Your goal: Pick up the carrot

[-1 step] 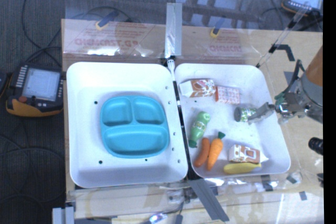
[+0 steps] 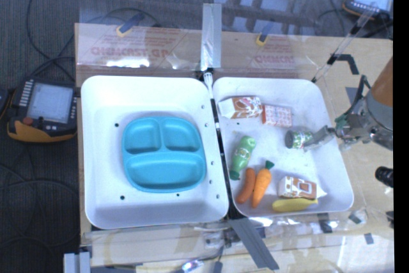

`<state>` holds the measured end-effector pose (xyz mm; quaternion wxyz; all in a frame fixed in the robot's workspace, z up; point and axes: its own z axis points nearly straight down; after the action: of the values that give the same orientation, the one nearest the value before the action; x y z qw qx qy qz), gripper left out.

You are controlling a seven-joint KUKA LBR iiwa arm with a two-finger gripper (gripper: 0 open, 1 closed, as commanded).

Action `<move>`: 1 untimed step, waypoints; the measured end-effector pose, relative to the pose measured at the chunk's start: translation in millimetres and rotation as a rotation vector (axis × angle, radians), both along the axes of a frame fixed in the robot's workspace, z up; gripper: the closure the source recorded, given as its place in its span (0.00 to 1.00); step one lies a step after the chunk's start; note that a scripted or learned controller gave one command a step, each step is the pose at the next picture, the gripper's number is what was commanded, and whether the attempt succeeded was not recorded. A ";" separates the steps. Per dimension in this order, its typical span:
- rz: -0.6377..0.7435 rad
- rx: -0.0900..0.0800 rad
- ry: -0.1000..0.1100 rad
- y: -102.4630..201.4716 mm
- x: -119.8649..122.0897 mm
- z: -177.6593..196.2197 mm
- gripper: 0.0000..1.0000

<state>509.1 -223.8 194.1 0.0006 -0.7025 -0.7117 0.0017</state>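
Note:
The carrot (image 2: 261,185) lies in the right bin (image 2: 332,156) near its front wall, orange with a green top pointing away from me. A second orange carrot-like piece (image 2: 246,184) lies against its left side. My gripper (image 2: 321,135) reaches in over the right rim of this bin, low and to the right of the carrot, well apart from it. Its tip is close to a small grey-green can (image 2: 297,138).
The right bin also holds a green bottle (image 2: 241,156), two small cartons (image 2: 241,107) (image 2: 277,116) at the back, another carton (image 2: 297,187) and a yellow banana (image 2: 291,204) at the front. In the left bin (image 2: 102,188) sits a blue divided plate (image 2: 164,153).

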 end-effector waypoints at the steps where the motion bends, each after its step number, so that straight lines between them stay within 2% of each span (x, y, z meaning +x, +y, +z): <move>1: 0.078 0.004 -0.007 80.5 -23.7 -71.9 0.00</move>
<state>485.4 -143.3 122.2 -0.0005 -0.6741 -0.7386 -0.0020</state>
